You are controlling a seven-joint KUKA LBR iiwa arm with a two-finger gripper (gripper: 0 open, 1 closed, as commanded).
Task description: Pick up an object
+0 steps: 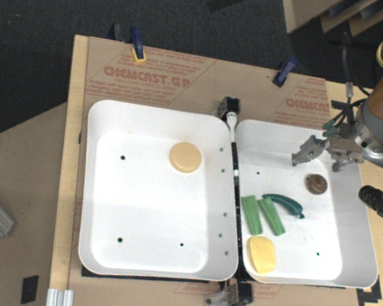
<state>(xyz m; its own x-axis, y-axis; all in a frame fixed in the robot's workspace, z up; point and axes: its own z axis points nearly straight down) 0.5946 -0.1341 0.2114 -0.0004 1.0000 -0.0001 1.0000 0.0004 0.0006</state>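
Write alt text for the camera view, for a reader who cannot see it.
A grey robot arm reaches in from the right, its gripper above the right white bin, near a small brown object. That bin also holds two light green pieces, a dark green piece and a yellow object. The left white bin holds a round tan disc.

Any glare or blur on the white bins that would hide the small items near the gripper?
Camera view: light is even, with the right white bin bright but not washed out; the small brown round object and dark green curved piece read sharp; the gripper is slightly soft and casts a faint shadow on the bin floor.
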